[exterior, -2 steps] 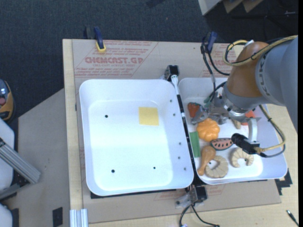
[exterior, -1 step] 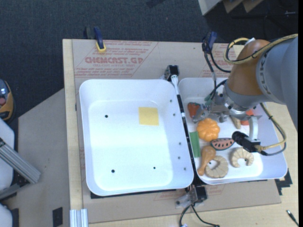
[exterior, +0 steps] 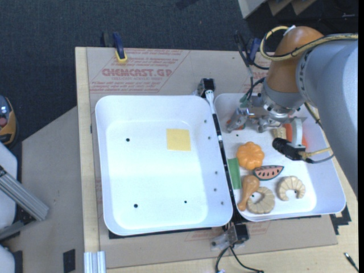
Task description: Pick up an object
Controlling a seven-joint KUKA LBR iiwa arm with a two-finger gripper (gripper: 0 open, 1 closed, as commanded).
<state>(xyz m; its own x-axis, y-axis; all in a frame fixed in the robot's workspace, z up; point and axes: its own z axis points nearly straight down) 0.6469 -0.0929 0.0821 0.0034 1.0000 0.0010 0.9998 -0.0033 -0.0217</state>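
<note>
Right bin: one pumpkin, two croissants; left bin: one yellow square.

A single fixed camera looks down at a slant on both white bins, from fairly high (the arm enters at right, perhaps nearest the lens).

Smooth glossy white plastic bins rest on matt brown cardboard.
</note>
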